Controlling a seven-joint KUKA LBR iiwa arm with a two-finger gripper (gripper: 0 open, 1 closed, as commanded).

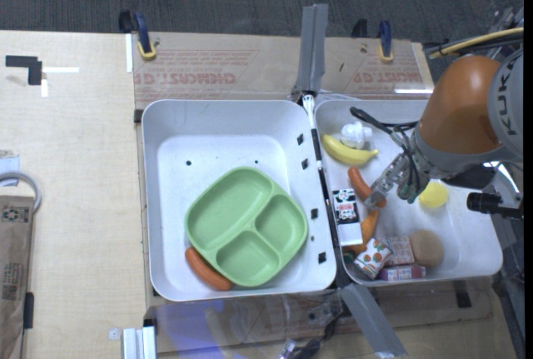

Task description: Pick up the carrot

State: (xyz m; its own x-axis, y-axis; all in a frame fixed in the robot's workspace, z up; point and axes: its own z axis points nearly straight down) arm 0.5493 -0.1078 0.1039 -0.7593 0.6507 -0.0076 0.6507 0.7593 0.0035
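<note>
The carrot [369,225], a short orange tapered piece, lies in the right bin [475,266] next to a small milk carton [346,211]. My gripper [383,192] hangs in that bin, pointing down and to the left, with its tip right at the carrot's upper end. Whether it touches the carrot is hidden by the gripper body. A red-orange sausage-like piece [358,180] lies just left of the gripper.
The right bin also holds a banana [348,151], a white object [356,133], a lemon [434,196], a brown round item [426,247] and small printed boxes [385,259]. In the left bin [166,182] a green divided plate [246,226] partly covers an orange sausage [206,269].
</note>
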